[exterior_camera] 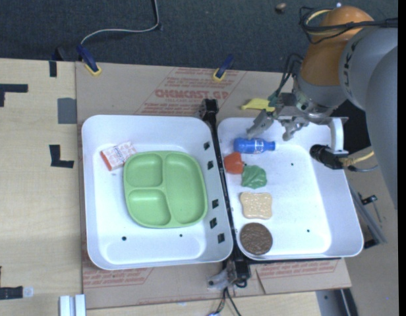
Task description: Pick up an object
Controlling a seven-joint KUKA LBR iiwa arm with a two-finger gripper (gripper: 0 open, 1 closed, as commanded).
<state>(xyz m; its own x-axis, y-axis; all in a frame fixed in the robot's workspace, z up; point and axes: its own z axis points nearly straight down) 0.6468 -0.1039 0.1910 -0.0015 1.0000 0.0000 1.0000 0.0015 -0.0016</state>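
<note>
— What's on your left?
— The left bin [97, 242] holds a green divided plate [165, 188] and a small packet [117, 155], far-left.

— And the right bin [335, 229]?
— Its left edge is crowded: blue bottle [254, 145], red piece [234, 164], green piece [254, 176], cracker [256, 205], brown disc [256, 237]. Its right half is bare.

— The gripper [275, 125]?
— Spread wide, holding nothing, above the bottle at the far wall.

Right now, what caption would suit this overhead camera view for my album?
Robot claw open above a blue bottle in the right bin; green plate in the left bin.
</note>
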